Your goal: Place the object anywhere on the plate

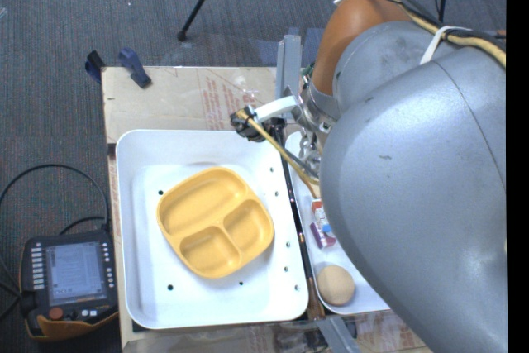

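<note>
A yellow plate (216, 221) with three compartments lies in the left white bin (140, 169), and nothing rests on it. In the right bin (364, 306) a beige egg-shaped object (335, 284) sits near the front edge. A small red and white object (321, 228) lies just behind it. My gripper (308, 150) hangs over the far end of the right bin, close to the divider between the bins. The large grey arm covers most of it. It is well behind the egg-shaped object and to the right of the plate.
The grey arm (413, 178) with its orange band (351, 29) covers most of the right bin. A black-tipped cable fitting (245, 122) sticks out left over the far edge of the left bin. A teach pendant (70, 273) lies on the floor at the left.
</note>
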Motion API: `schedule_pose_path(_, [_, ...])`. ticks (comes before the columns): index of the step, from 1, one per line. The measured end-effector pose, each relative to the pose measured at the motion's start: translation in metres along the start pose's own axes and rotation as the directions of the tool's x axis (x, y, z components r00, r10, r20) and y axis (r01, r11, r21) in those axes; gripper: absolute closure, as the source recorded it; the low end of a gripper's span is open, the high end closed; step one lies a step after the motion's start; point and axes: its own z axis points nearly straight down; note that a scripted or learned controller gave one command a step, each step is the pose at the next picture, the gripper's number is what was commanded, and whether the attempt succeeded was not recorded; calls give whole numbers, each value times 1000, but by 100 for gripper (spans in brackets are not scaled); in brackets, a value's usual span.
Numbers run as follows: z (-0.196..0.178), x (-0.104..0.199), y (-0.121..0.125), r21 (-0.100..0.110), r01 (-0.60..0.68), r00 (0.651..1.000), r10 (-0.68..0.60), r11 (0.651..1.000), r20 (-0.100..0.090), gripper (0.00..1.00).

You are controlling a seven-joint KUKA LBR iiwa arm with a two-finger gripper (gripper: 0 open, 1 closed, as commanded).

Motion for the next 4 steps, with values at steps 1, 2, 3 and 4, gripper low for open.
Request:
schedule_pose_path(1, [9,-32,-68,0,206,979,-206,979,4,100])
schedule_pose_path(2, [10,13,-83,0,0,1000,0,1000,0,100])
schedule_pose_path(3, [11,13,-83,-1,0,1000,0,1000,0,0])
schedule_pose_path(4, [-50,25,-136,-1,-2,1000,2,1000,-1,0])
